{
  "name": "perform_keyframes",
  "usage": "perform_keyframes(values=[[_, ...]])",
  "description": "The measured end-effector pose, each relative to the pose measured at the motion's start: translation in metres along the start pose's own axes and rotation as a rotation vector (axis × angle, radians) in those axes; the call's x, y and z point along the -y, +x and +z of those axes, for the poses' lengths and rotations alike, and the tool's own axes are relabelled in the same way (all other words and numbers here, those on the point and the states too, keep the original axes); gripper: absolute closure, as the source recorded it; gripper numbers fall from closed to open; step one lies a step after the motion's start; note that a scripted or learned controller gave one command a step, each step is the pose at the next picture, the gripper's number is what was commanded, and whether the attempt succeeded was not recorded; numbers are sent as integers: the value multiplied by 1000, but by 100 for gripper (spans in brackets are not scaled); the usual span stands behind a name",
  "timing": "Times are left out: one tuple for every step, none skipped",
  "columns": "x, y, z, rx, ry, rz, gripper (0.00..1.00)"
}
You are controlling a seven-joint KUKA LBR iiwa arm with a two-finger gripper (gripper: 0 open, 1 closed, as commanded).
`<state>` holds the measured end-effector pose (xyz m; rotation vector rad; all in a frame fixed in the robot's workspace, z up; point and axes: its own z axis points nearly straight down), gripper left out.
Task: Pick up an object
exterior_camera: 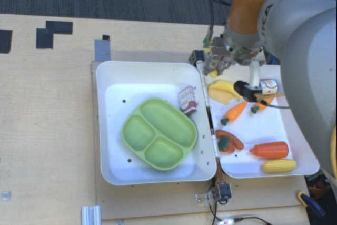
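Over the far corner of the view's right-hand bin point(263, 126): the gripper point(212, 67) hangs low, close by the wall this bin shares with the left-hand bin point(113, 113)
Gripper opening: wide or narrow cannot be told from this slant
Gripper load: nothing shows held in it; whether it touches the bin wall is unclear
Nearest thing: a yellow toy piece point(220, 91), just beside the gripper, on its camera side and slightly toward the view's right
Yellow piece's long axis: roughly across the bin, left to right in the view, a little tilted
Next nearest: an orange carrot point(235, 110), nearer the camera again, slanted, its green top at the near-left end
Farther off in that bin: a red-and-green toy point(228, 142) by the shared wall, a red-orange toy point(269, 150) and a yellow one point(279, 166) near the front rim, all well apart from the gripper
Left-hand bin: a green divided plate point(159, 133) and a small packet point(187, 99) against the shared wall
Likely move: a short shift toward the camera and down onto the yellow piece, closing across its narrow width
Likely trouble: the shared wall stands close and could block one side of the grip
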<state>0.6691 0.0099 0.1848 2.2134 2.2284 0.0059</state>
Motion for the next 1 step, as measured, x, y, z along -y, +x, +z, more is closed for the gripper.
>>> perform_keyframes(values=[[8,61,-29,-1,-1,-1,100]])
